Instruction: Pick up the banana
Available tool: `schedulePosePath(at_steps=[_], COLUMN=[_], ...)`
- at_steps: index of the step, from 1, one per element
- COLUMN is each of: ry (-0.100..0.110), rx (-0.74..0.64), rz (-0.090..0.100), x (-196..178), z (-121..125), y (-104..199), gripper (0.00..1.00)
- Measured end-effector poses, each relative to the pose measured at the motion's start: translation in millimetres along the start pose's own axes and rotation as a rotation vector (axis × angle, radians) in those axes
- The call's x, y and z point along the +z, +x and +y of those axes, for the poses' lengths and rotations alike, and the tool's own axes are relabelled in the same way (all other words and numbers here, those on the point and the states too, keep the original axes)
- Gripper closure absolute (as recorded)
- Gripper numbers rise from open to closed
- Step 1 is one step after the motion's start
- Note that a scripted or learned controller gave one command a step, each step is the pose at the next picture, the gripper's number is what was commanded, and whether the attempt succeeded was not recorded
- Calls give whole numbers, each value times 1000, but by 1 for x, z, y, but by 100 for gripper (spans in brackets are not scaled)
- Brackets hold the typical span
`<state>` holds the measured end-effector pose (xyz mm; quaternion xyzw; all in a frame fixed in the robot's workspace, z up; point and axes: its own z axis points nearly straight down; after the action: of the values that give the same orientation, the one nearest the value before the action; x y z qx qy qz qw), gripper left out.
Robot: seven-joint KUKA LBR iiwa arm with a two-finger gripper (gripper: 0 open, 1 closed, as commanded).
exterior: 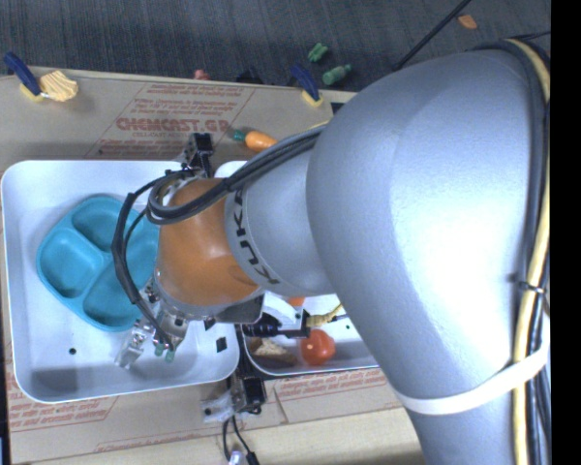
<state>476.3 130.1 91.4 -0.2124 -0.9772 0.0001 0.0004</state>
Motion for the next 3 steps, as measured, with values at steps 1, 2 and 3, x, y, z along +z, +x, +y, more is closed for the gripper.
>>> schedulePosePath(at_steps=[1,2,3], ry=[-9,0,1], rx=[-6,208,203], rz=[-10,-2,-1], x=[-12,-2,-12], z=[3,46,46], y=[-3,8,8], gripper=[100,100,100])
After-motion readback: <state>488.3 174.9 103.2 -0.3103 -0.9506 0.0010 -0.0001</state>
